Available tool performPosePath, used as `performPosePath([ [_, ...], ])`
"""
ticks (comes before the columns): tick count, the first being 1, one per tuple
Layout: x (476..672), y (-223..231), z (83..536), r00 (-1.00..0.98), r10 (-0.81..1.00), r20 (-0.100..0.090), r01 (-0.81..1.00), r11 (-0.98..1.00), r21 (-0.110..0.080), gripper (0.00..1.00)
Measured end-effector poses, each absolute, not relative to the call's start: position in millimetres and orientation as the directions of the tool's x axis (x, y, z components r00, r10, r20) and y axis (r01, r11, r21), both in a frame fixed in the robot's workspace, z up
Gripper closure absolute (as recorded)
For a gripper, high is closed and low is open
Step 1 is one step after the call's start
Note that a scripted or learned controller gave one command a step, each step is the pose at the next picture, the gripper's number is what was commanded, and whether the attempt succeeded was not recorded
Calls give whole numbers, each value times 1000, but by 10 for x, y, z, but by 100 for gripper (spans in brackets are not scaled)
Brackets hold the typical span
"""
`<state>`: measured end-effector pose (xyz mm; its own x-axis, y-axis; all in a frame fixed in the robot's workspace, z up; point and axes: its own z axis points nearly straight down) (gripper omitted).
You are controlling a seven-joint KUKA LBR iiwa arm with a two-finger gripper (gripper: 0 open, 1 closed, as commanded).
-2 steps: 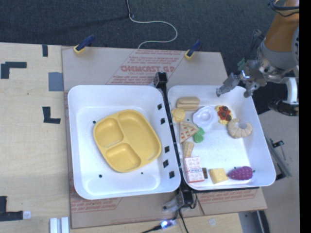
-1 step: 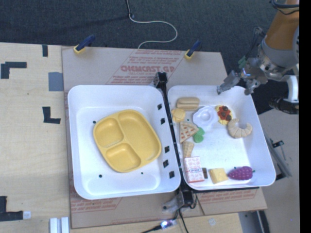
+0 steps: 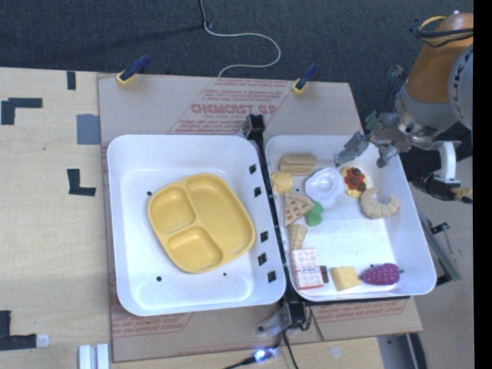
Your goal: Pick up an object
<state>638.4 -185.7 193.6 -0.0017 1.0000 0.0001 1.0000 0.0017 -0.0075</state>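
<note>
Gripper (image 3: 367, 151): positioned over the upper right corner of the right bin (image 3: 410, 229), two grey fingers spread apart, nothing between them. One finger (image 3: 350, 149) points down-left toward the toy food; the other sits near the bin's back rim. No contact with any item is visible.

Right bin contents: a bread roll (image 3: 297, 163) at the back, a white cup-like piece (image 3: 323, 186) in the middle, a small pizza-like round (image 3: 354, 180) just beside it, a croissant (image 3: 379, 204) to the right, a pizza slice (image 3: 296, 207) touching a green piece (image 3: 314, 217), a red-and-white carton (image 3: 306, 267), a yellow cheese block (image 3: 344, 278) and purple grapes (image 3: 380, 274) along the front.

Left bin (image 3: 123, 206): a yellow divided plate (image 3: 201, 222) lies flat, centred.

Both bins rest on cardboard (image 3: 231, 110) over the desk (image 3: 46, 221); dark carpet lies beyond.

Arm (image 3: 438, 75): enters from the right, orange band above the wrist, angled down toward the bin.
</note>
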Motion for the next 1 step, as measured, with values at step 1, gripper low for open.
performPosePath([
  [1,6332,-1909,1453,-2,1000,0,1000,2,-7,0],
])
